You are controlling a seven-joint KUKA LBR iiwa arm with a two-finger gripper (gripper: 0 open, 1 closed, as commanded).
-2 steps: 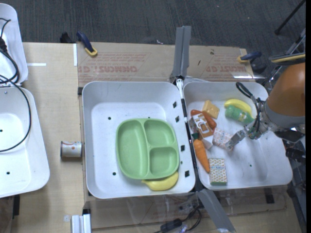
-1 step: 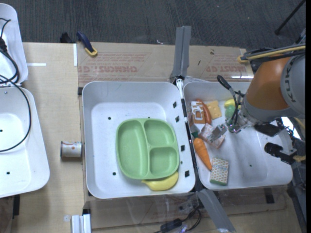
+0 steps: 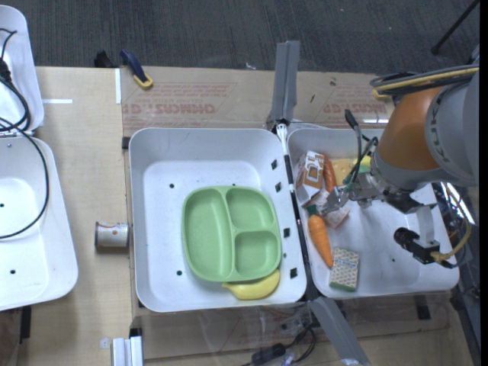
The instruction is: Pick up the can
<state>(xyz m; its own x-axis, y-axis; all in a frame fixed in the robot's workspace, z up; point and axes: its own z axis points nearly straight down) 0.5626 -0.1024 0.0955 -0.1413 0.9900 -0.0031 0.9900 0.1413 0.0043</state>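
- The small silver cylindrical metal can (image 3: 112,235) lies on its side on the wooden tabletop (image 3: 84,128), just outside the left white plastic bin (image 3: 145,204) at its nine o'clock.
- The pincer (image 3: 341,198) hangs low in the right white plastic bin (image 3: 396,269) (whether apart or together I cannot tell), with the orange plastic carrot (image 3: 319,239) at its seven o'clock.
- The green three-compartment plastic tray (image 3: 232,232) sits in the left bin, the yellow banana (image 3: 253,287) at its six o'clock.
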